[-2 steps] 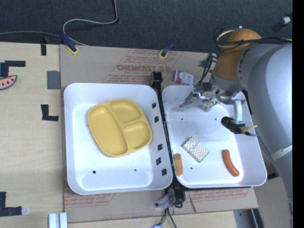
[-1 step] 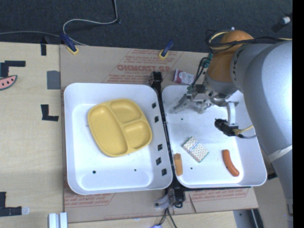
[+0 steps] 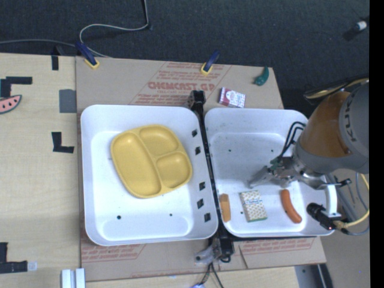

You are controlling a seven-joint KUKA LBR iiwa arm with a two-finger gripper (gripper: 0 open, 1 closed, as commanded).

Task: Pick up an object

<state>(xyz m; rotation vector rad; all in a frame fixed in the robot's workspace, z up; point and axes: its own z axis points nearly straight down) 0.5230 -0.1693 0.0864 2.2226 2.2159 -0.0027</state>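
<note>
In the right bin point(image 3: 240, 125) three small things lie along the front wall: a short tan roll point(image 3: 225, 207), a pale patterned box point(image 3: 254, 206) and an orange-red sausage point(image 3: 291, 207). My gripper point(image 3: 267, 177) hangs low over the bin floor, just behind the box and the sausage, apart from both. Nothing shows in its grasp. The grey arm with its orange band point(image 3: 327, 131) reaches in from the right.
A yellow divided plate point(image 3: 151, 159) rests in the left bin point(image 3: 96, 179). On the cardboard behind the bins lie a small red-and-white packet point(image 3: 231, 97) and a green piece point(image 3: 261, 75). A black divider point(image 3: 203, 161) runs between the bins.
</note>
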